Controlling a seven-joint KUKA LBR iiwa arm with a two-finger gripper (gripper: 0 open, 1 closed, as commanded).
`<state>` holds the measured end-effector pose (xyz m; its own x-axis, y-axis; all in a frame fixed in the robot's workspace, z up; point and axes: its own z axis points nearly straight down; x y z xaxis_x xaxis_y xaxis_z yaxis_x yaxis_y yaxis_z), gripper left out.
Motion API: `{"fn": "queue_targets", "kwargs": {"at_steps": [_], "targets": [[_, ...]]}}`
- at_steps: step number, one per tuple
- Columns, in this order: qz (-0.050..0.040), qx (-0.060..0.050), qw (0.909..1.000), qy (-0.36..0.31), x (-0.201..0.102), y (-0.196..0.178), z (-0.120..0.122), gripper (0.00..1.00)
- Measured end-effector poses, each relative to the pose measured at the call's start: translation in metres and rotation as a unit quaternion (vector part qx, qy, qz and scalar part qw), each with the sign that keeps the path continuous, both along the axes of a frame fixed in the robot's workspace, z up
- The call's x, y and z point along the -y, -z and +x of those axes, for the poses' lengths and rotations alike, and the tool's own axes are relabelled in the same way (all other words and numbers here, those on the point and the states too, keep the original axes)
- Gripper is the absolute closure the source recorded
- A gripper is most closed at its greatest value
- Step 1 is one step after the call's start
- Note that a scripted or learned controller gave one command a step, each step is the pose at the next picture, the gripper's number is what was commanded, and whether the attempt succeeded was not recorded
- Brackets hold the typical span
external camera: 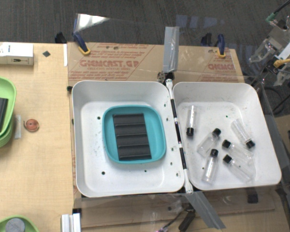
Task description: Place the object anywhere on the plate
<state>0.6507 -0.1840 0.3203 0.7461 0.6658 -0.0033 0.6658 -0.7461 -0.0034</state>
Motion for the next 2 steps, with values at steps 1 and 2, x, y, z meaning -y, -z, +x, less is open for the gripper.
{"fn": "queue_targets", "kwargs": {"at_steps": [1, 2], "targets": [[-0.0008, 0.0, 0.9984, 0.057, 0.019, -0.12, -0.01, 0.0], [-0.0003, 0.0, 0.9976, 0.069, -0.004, 0.013, -0.007, 0.0]]}}
